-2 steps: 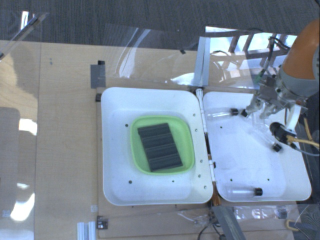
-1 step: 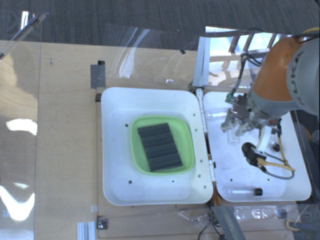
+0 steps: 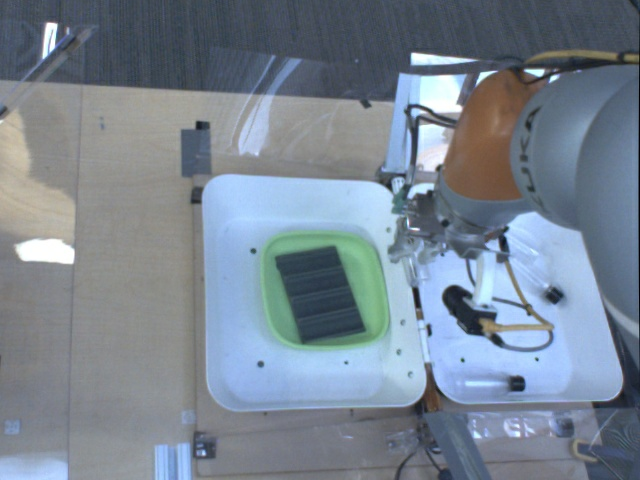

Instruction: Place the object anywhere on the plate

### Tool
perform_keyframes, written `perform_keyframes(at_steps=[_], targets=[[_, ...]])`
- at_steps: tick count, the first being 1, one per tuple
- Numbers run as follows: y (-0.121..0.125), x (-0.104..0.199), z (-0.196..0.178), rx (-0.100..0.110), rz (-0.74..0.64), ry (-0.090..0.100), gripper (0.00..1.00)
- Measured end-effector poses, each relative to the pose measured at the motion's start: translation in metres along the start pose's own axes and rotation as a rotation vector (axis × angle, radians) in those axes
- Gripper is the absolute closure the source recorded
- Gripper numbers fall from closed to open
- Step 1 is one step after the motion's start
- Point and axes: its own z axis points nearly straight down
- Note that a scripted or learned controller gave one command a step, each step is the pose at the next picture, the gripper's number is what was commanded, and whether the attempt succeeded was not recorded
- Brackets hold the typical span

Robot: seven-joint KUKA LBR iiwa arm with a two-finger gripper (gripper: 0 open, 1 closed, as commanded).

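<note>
Bench (image 3: 110,268): pale wood surface bearing two shallow white bins side by side.

Left bin (image 3: 230,368): holds one green plate (image 3: 271,293), square with rounded corners, lying flat near the bin's middle.

Dark grey ribbed block (image 3: 319,294): rectangular, lying flat on the green plate and wholly within its rim, long side running from upper left to lower right, slightly skewed against the plate's edges. Nothing touches it.

Right bin (image 3: 590,358): holds one clear tube with a dark cap (image 3: 490,381) lying near the front wall, and a second small clear tube (image 3: 548,290) lying farther back on the right.

Arm (image 3: 570,138): grey, with orange band (image 3: 480,138), reaching in from the right above the right bin.

Hand (image 3: 408,240): at the seam between the two bins, just beside the plate's right edge, apart from the block. Whether it is apart or together cannot be told; nothing is seen held in it.
</note>
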Motion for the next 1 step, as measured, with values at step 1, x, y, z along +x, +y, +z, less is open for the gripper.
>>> perform_keyframes(at_steps=[1], targets=[[0.0033,0.0673,-0.0007,-0.003,-0.231,0.001,1.00]])
